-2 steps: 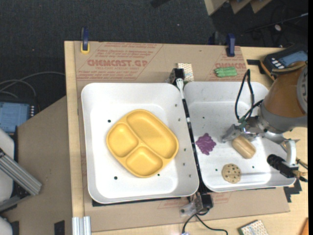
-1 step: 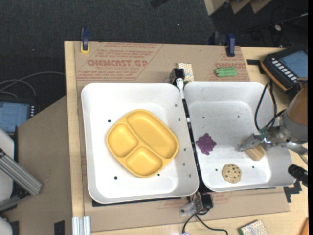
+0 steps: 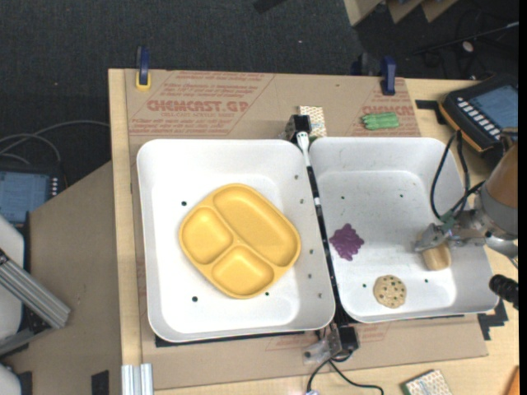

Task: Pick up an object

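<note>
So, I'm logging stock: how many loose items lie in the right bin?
3: a purple cluster near its left wall, a cookie near the front, a tan block by the pincer. The arm may hide more.

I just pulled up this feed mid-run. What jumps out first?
A big yellow divided tray sits in the left bin. In the right bin lie a purple grape bunch and a cookie, with the gripper over a tan object at the right wall.
</note>
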Tool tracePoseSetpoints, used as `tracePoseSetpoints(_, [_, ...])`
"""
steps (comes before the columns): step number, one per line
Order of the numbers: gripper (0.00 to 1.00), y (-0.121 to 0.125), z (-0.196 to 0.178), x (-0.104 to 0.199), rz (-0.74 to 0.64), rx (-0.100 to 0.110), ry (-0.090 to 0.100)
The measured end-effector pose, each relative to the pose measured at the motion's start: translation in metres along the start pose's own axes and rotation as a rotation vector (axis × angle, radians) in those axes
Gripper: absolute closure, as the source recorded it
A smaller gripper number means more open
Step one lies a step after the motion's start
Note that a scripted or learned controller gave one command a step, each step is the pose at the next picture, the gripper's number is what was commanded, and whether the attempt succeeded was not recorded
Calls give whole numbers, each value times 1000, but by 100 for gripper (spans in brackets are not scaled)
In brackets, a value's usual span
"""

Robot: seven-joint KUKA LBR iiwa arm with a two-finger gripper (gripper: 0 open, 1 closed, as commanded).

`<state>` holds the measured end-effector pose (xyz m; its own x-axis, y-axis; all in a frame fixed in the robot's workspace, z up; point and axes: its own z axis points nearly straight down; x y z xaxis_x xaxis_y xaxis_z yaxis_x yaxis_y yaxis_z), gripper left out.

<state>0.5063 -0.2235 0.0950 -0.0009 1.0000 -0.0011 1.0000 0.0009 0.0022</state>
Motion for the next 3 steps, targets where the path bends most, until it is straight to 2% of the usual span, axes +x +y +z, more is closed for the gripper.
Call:
tracePoseSetpoints(1, [100,14,11,78,-7,4,5])
tracePoseSetpoints(2, [100,54,11,112,-3,-1,0])
tracePoseSetpoints(3, [100,70,-96,196,-7,-7,2])
